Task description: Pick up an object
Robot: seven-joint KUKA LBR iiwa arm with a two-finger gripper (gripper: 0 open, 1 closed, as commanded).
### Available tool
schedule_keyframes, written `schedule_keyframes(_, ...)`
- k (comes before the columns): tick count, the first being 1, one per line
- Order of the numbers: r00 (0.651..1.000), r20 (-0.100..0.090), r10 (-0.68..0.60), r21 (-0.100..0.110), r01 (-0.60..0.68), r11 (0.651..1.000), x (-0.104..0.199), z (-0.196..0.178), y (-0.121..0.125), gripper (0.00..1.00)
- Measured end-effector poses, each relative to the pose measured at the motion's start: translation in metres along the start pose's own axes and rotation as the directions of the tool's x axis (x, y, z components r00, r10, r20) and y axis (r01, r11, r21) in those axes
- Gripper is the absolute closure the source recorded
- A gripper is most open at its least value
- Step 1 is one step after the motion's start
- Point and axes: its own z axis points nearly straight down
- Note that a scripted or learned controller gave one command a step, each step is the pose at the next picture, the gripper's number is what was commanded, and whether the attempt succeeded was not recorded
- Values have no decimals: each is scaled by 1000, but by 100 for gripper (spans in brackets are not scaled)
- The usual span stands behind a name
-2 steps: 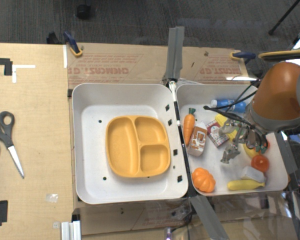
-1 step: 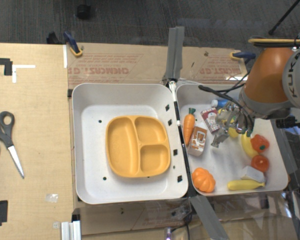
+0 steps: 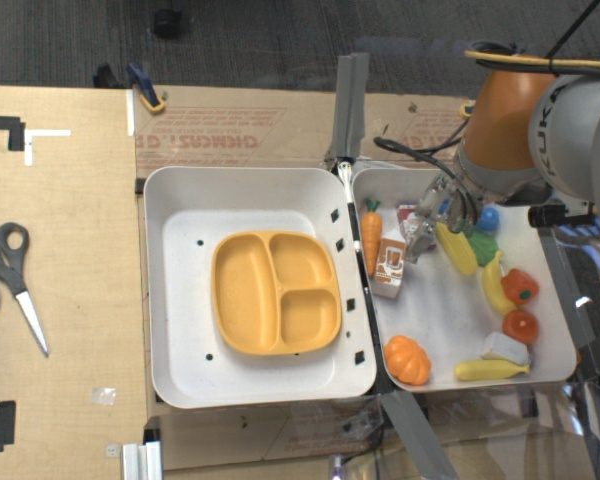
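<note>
- Dark carpet lies behind a wooden bench that carries two shallow white bins side by side, with flattened cardboard under their far edge.
- Gripper: positioned low over the far part of the right bin; whether its fingers are apart or closed cannot be told, and no object is seen between them.
- Just beside the gripper: a small brown-and-white carton, a carrot by the dividing wall, and a yellow corn cob with a blue item behind it.
- Further out in the right bin: a banana, two red-orange fruits, a second banana, a white block and a small orange pumpkin.
- Left bin: holds a yellow divided plate.
- Bench, far left: scissors.
</note>
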Motion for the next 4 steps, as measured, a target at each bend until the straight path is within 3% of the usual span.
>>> schedule_keyframes(1,992,-3,125,-15,-125,992,35,1,-39,0)
schedule_keyframes(2,970,-10,244,13,-244,970,12,1,-9,0)
schedule_keyframes(3,915,-20,402,-2,-403,915,36,8,-82,0)
schedule_keyframes(4,917,-13,399,-5,-399,917,34,-3,-82,100)
